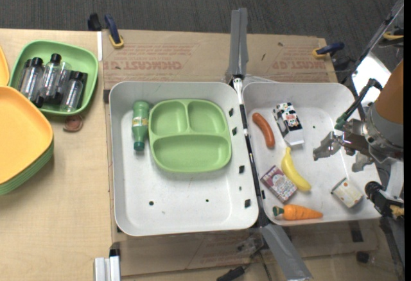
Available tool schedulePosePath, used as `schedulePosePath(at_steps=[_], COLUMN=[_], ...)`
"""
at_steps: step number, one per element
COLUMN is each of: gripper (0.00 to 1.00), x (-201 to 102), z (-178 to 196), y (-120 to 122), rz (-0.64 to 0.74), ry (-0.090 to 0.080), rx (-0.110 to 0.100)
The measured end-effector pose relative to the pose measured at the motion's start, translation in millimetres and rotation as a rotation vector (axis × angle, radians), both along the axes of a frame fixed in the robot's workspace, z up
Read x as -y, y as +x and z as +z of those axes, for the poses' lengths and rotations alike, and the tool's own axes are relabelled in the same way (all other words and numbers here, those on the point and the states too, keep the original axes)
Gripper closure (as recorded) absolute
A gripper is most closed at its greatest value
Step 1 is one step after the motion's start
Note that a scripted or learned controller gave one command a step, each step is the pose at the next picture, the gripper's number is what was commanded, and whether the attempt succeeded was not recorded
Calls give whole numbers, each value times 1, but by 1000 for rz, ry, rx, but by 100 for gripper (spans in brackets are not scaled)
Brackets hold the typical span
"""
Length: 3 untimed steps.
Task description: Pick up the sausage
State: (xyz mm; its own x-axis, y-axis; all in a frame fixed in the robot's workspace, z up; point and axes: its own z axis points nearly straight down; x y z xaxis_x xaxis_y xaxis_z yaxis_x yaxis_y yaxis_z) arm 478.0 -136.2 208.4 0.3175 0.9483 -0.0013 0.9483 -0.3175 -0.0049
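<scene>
so the sausage (263, 129) is lying near the left wall of the right bin (307, 91), well apart from the end effector (329, 147), which hovers over the right side with its fingers spread and nothing in them, a banana (295, 171) sitting between-ish.

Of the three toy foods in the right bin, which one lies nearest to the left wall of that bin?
The sausage. It lies right beside the wall, in the upper part of the bin. The banana and the carrot lie farther right.
</scene>
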Motion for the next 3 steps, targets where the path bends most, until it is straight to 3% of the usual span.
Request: schedulePosePath(at_steps=[1, 2, 3], gripper=[0, 0, 0], x=[-31, -28, -5], z=[-69, -103, -112], y=[-2, -2, 2], rz=[181, 311, 361], ry=[2, 2, 4], rx=[0, 1, 12])
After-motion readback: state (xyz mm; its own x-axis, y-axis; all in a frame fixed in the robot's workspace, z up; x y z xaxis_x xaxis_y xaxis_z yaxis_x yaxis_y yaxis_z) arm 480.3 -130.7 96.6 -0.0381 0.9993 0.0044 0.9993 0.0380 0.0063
